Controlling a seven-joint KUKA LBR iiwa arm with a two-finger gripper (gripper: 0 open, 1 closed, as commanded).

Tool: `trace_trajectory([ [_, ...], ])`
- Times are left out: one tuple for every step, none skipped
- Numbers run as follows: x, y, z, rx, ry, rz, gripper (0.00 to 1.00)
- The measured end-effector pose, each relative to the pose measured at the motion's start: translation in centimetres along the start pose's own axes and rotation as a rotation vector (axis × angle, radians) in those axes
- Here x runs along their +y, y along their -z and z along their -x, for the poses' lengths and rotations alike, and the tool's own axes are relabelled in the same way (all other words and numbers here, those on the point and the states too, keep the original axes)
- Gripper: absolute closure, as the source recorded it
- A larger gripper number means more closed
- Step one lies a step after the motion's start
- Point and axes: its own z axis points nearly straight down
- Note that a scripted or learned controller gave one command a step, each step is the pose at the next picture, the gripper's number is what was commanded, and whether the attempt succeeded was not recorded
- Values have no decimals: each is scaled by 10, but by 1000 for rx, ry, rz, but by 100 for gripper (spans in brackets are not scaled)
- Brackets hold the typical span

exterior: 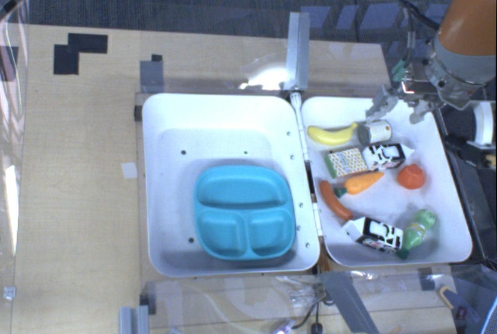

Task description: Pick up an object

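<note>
We see the arm (466, 22) reaching in at the upper right of the frame, its claw (397, 107) hanging over the top edge of the right bin (458, 235). Its two grey fingers (380, 102) are spread wide apart with nothing between them.

Just below the claw lies a small can (378, 131), with a banana (331, 134) to its left. Lower in the same bin we find a patterned box (346, 161), a cow-print carton (386, 156), a tomato (411, 177), a carrot (363, 183), a sausage (335, 201), a second carton (376, 234) and a green bottle (418, 229).

The left bin (167, 130), at the centre of the frame, holds a blue tray (245, 210) in its lower half. Both bins sit on the pale worktop (78, 169).
</note>
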Motion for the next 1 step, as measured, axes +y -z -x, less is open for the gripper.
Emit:
trace_trajectory([
  [-18, -156, 9, -11, 105, 37, 0],
])
